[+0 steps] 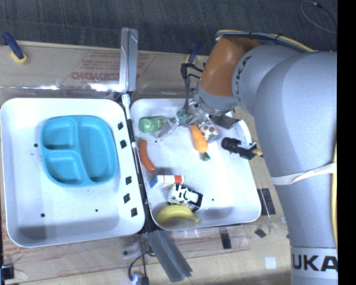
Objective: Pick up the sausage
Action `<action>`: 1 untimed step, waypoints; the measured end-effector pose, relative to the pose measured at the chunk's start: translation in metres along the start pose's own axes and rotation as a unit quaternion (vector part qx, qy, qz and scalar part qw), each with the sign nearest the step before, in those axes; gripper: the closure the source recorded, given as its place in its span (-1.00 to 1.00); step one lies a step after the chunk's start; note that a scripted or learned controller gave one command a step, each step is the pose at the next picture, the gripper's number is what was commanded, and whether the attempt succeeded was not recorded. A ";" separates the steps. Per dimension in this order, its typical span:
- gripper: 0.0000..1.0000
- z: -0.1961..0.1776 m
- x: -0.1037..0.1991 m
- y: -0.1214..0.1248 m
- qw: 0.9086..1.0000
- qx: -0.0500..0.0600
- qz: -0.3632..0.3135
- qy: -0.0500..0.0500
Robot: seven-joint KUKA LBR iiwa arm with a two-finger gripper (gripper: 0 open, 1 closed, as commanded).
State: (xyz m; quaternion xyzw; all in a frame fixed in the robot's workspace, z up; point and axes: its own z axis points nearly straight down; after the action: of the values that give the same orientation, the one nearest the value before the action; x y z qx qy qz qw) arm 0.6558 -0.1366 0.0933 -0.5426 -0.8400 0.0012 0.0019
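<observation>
Orange sausage (146,155) | against right bin's (249,209) left wall | seemingly untouched

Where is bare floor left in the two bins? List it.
Left bin: bare strip between the blue tray and the near wall. Right bin: open patch bordered by the sausage, carrot and banana. Crowded along the far wall, around the green item and gripper.

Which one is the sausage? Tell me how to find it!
Look in the right bin. Along its left wall, below the green thing, lies the sausage. It is thin, reddish-orange and plain, while the carrot further right is brighter with a green tip.
</observation>
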 end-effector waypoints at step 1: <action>-1.00 0.003 0.036 0.016 0.976 0.002 0.219 0.001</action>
State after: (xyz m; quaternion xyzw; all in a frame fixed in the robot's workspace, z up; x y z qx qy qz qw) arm 0.6552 -0.0977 0.0903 -0.7136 -0.7005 0.0025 0.0036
